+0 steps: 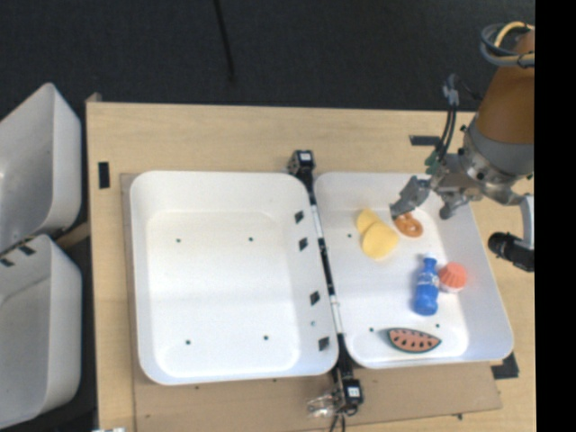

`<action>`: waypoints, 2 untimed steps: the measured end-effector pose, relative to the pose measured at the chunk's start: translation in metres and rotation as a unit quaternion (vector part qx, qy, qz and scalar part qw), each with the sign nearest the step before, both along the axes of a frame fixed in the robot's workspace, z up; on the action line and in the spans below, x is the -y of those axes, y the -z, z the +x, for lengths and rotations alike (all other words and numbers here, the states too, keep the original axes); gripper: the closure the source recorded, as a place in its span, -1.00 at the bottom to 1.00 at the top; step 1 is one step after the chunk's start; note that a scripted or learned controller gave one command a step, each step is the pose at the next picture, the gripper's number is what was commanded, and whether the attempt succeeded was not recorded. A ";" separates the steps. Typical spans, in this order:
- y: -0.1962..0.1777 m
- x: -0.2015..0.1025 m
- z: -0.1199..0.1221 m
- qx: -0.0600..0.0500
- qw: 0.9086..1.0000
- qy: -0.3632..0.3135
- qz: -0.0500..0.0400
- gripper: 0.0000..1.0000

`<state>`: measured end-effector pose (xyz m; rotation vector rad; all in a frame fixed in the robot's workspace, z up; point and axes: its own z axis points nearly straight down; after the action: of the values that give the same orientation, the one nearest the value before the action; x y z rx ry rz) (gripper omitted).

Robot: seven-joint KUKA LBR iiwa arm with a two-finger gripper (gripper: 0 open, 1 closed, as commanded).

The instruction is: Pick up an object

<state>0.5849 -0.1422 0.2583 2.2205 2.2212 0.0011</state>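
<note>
The right bin holds several toys: a yellow lumpy piece, a small orange round piece, a blue bottle, a red-orange ball and a watermelon slice. My gripper hovers over the bin's far right part, open, with its fingers spread apart. The left fingertip is just above the orange round piece. Nothing sits between the fingers.
The left bin lies beside the right one, joined by a black-clipped divider. White boxes stand off the bench's left edge. The arm's grey and orange wrist rises at the far right.
</note>
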 end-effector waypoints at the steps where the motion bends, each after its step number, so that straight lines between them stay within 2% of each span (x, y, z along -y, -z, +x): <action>1: 0.166 -0.001 0.031 -0.004 1.000 -0.001 0.000 -1.00; 2: 0.156 -0.049 0.082 0.002 1.000 -0.002 0.000 -1.00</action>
<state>0.6669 -0.0936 0.1020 2.2131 2.2240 0.0051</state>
